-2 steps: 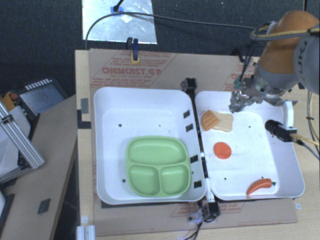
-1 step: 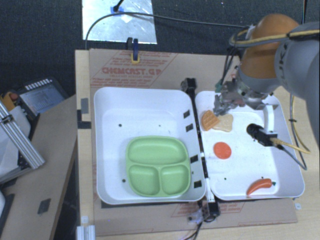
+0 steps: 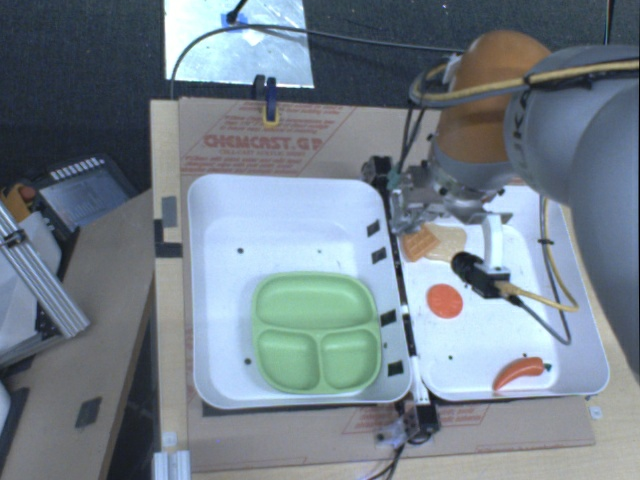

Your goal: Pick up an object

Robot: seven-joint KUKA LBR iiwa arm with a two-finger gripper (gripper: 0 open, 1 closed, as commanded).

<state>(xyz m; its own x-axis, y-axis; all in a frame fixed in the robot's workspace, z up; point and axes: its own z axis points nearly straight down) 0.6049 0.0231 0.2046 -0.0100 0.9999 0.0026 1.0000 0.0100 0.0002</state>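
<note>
Camera view: the grey arm's two-finger gripper (image 3: 415, 218) hangs low over the right white plastic bin (image 3: 580, 368), at its upper left corner, just above a flat tan toast-like piece (image 3: 437, 242); I cannot tell its state. An orange disc (image 3: 445, 301) and an orange-red toy pepper (image 3: 520, 372) lie nearby. Seemingly the reach step; closing on the toast likely comes next.

fixed overhead camera, slanted down on both bins (image 3: 290, 193), arm (image 3: 560, 118) from right
</note>
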